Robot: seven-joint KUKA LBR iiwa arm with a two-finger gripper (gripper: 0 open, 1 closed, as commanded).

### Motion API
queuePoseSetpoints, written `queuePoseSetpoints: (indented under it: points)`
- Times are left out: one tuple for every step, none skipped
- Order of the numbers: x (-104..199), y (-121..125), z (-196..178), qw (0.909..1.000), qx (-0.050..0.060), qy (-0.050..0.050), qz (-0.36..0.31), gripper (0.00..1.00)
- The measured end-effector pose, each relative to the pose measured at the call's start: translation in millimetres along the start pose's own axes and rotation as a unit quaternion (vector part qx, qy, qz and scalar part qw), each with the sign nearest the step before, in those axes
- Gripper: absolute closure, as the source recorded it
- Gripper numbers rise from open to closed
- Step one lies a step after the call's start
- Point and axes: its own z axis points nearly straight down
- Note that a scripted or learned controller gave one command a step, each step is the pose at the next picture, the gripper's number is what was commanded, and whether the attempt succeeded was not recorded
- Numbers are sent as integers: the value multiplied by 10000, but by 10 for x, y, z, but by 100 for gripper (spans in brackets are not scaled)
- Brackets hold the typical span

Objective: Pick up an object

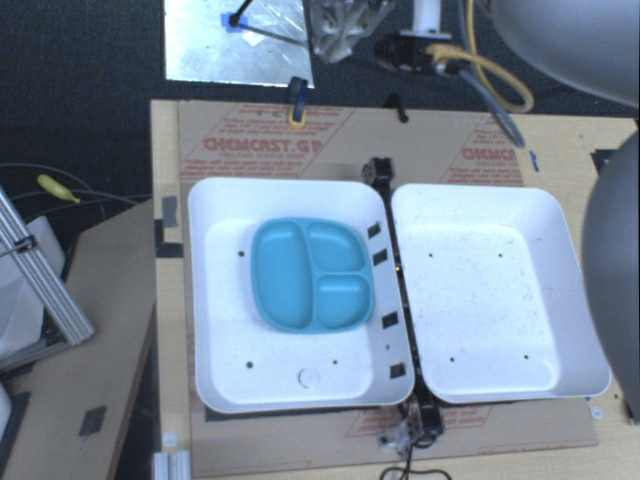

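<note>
A light blue plate (310, 274) with three compartments lies flat in the middle of the left white bin (220, 368). My gripper (338, 23) hangs at the top of the camera view, beyond the far edge of the bench and well away from both bins. It is high above the scene and blurred against the clutter behind it. Nothing shows in its grasp. The grey arm (560, 18) crosses the top right corner.
The right white bin (560, 368) shows only dark specks on its floor. A black hinge strip (392, 288) joins the two bins. Both sit on a brown cardboard sheet (260, 133). Metal framing (40, 288) stands at the left, and a yellow cable (495, 73) loops near the arm.
</note>
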Motion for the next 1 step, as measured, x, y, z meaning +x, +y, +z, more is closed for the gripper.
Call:
queuePoseSetpoints:
  points:
    - [357, -962, 271, 10000, 25, 10, -52, 100]
